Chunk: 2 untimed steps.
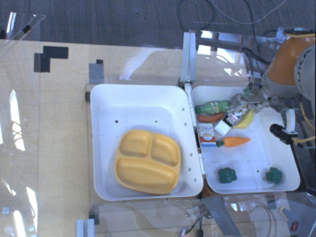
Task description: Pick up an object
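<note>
The right bin [284, 154] holds a green bottle [213, 106], a red sausage [209, 117], a small carton [206, 134], an orange carrot [235, 141], a yellow banana [245, 120] and two green broccoli pieces [227, 175] [274, 175]. A small white block [222, 128] lies between the carton and the banana. My gripper [245, 102] reaches in from the right and sits low over the bin's far side, right at the banana's upper end and beside the bottle's cap. The banana's top is partly hidden by it.
The left bin [103, 132] carries a yellow divided plate [147, 161]. A metal divider [193, 132] runs between the two bins. The grey arm with its orange band [289, 60] hangs over the right bin's far right corner. Cables [232, 9] trail behind the bins.
</note>
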Motion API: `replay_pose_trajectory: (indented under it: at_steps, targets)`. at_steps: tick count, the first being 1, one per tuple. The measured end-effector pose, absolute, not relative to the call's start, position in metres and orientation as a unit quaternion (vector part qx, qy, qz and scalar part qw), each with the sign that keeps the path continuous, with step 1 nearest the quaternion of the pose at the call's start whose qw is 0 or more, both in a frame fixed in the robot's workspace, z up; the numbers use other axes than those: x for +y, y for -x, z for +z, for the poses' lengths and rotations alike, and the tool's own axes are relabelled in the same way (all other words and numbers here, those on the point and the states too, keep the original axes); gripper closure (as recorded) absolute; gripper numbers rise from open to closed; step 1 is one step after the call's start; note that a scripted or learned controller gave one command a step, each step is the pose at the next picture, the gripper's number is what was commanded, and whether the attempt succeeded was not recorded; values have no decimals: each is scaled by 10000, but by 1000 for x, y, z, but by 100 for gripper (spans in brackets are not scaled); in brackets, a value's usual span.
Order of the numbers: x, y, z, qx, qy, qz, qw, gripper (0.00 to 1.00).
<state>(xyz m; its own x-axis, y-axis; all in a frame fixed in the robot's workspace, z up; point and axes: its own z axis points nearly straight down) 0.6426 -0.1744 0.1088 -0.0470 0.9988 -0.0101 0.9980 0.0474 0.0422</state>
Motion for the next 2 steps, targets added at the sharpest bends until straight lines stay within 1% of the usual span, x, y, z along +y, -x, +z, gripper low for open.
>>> replay_pose_trajectory:
  at_steps: [1, 2]
  targets:
    - [-189, -644, 109, 7305, -6825, 151, 177, 0]
    - [-153, -653, 93, 7854, -6189, 26, 101, 0]
